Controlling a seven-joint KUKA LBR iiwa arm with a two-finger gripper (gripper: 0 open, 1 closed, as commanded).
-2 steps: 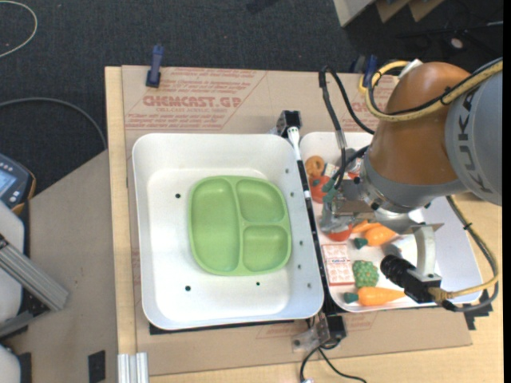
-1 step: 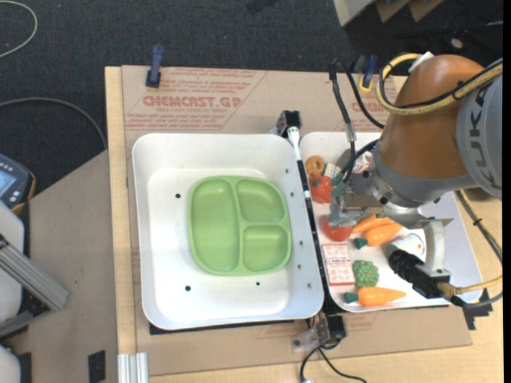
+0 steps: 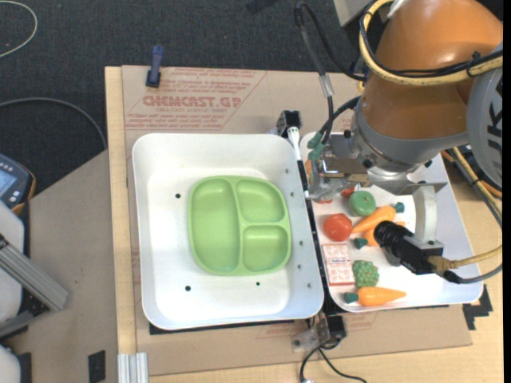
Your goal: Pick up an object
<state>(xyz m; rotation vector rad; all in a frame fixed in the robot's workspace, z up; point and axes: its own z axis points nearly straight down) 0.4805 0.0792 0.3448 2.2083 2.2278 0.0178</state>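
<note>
The right bin [image 3: 459, 290] holds several toy foods: a red tomato [image 3: 337, 227], a green round piece [image 3: 363, 203], an orange carrot [image 3: 374, 219], a green broccoli [image 3: 366, 274], a second carrot [image 3: 381, 296] near the front rim, and a red-and-white card box [image 3: 337, 263]. My gripper [image 3: 322, 180] hangs low at the bin's far left corner, close to the wall between the bins. It sits just beyond the tomato and left of the green piece. The wrist hides the back of this bin.
The left bin [image 3: 160, 238] carries a light green divided plate [image 3: 239, 225] in its middle. Both bins rest on a cardboard sheet [image 3: 192, 98] with a blue clip [image 3: 154, 65] at its far edge. The arm's orange band [image 3: 431, 34] looms over the right bin's back.
</note>
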